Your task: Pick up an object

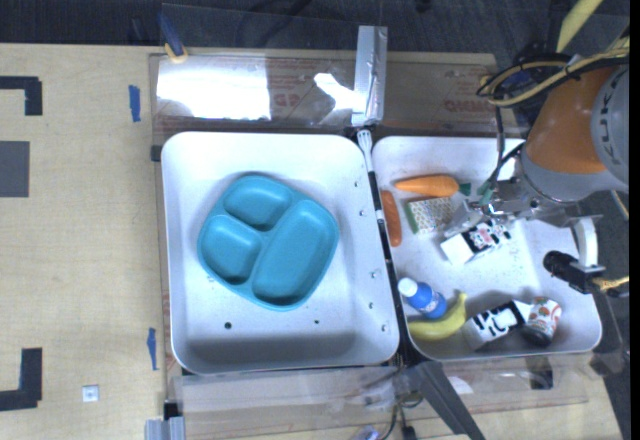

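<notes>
The right bin (560, 323) holds several objects. An orange carrot (427, 186) lies at its back, with a speckled green packet (426, 215) just in front of it. A small white box (458, 247) and a black-and-white patterned piece (487, 237) sit mid-bin. At the front are a clear bottle with a blue cap (421, 297), a yellow banana (441, 322), a black-and-white box (498, 319) and a red-and-white can (541, 317). My gripper (489, 212) hangs low over the patterned piece and the white box, with the arm coming in from the right.
The left bin (190, 318) holds a blue divided plate (268, 239). A thin orange stick (392, 219) lies along the right bin's left wall. A clear sheet and metal bracket (370, 73) stand behind the bins. Pale wooden bench surrounds them.
</notes>
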Motion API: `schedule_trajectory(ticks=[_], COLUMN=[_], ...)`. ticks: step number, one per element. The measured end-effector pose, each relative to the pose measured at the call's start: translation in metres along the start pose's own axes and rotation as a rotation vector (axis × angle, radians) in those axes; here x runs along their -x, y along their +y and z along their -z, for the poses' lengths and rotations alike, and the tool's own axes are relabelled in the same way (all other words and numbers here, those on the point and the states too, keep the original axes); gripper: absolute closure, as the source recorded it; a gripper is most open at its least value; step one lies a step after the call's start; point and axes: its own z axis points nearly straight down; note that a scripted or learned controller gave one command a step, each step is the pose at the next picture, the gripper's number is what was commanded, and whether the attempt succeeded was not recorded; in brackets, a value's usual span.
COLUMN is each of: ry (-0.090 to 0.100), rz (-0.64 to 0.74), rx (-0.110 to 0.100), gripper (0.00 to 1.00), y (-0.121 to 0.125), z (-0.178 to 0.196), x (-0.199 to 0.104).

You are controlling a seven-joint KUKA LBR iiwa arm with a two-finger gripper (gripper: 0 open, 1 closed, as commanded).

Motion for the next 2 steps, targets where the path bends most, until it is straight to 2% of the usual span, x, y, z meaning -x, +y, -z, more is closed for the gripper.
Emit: schedule_trajectory(ticks=[1, 2], ry=[-0.001, -0.001], rz=[-0.004, -0.317], rx=[0.003, -0.001], gripper=[1.0, 1.0], y=[0.0, 0.035], z=[0.01, 0.097], x=[0.001, 0.051])
